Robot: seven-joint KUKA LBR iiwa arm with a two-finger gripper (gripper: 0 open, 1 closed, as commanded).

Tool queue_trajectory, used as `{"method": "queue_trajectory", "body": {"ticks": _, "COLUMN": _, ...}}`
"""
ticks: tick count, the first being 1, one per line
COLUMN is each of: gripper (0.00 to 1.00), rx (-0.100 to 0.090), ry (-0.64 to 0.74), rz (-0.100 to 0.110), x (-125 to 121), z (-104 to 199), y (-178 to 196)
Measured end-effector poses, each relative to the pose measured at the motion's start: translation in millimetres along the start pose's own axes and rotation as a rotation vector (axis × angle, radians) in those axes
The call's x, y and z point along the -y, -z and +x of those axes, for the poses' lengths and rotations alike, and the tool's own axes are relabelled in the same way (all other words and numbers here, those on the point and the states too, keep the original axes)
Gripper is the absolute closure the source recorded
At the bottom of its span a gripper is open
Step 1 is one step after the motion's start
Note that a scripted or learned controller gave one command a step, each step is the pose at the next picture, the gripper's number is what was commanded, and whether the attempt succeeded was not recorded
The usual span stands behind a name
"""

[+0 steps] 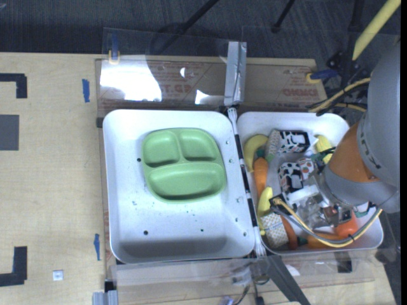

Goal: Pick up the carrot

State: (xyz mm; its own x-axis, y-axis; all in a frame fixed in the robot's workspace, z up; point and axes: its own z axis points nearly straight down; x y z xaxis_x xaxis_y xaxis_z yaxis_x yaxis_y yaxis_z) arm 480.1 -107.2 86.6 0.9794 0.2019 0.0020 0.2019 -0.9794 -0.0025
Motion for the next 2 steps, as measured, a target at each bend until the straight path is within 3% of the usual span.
{"method": "queue_trajectory", "body": {"ticks": 1, "gripper": 1.00, "rx": 0.005, "ry": 0.001, "rz": 0.000, "x": 55.8, "z": 10.7, "y": 96.9}}
{"method": "queue_trajectory", "body": {"ticks": 2, "gripper": 1.00, "rx": 0.005, "ry": 0.001, "rz": -0.001, "x": 100.7, "z": 56.1, "y": 96.8}}
